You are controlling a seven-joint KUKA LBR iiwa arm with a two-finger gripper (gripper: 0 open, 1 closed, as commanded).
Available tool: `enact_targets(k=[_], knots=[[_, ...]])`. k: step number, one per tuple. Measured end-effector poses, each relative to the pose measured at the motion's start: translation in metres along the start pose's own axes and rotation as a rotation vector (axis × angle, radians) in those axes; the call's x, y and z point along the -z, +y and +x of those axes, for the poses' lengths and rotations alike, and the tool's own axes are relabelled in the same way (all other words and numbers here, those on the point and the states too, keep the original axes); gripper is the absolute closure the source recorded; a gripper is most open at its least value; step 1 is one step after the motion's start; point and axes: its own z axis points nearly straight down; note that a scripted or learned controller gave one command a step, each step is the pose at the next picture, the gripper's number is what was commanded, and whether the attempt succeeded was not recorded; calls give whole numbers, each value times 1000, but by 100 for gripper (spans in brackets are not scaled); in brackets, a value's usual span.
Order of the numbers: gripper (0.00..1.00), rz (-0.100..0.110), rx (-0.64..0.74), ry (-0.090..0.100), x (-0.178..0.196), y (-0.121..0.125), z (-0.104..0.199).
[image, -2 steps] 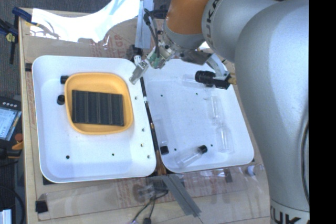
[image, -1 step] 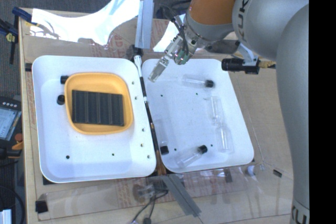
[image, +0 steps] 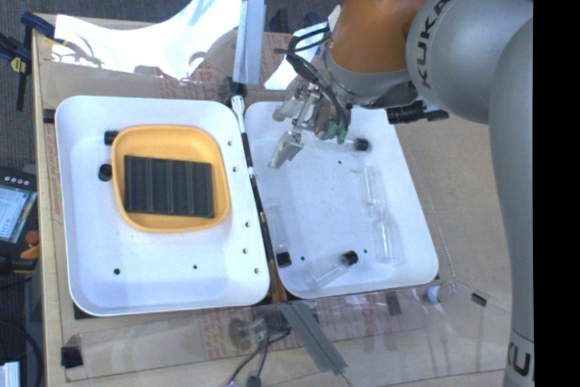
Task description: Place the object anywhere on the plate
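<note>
Two-finger metal gripper over right white bin, fingers apart, nothing between them. Clear plastic tubes lying flat on bin floor; yellow rounded plate sits in left bin. Risk: transparent, low-lying tube slips from pinch.

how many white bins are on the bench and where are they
2: the left bin holds a yellow plate; the right bin lies beside it, under the gripper.

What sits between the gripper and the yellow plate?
In the camera view, the adjoining bin rims lie between the gripper and the plate.
</note>
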Motion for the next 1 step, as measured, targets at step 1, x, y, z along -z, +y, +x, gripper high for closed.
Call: enact_targets(k=[1], knots=[[0,-1,314,-1,-14,55,17]])
